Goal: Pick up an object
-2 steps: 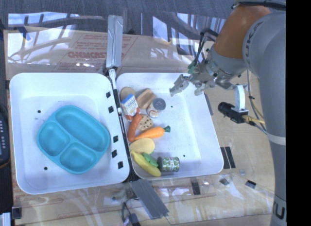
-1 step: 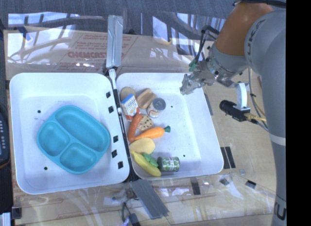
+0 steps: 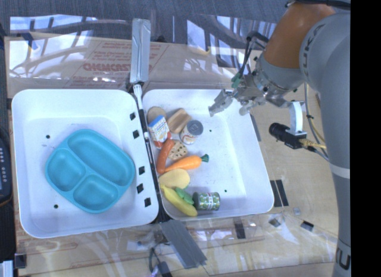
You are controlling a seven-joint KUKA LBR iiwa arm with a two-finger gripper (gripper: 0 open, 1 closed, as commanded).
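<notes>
Orange carrot below-left of claw

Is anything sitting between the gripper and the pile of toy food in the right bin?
Nothing visible does. The gripper hangs over the right bin's far right corner, and bare white floor lies between it and the nearest items, the round tin and the carrot. The pile itself is tightly packed against the bin's left wall.
</notes>
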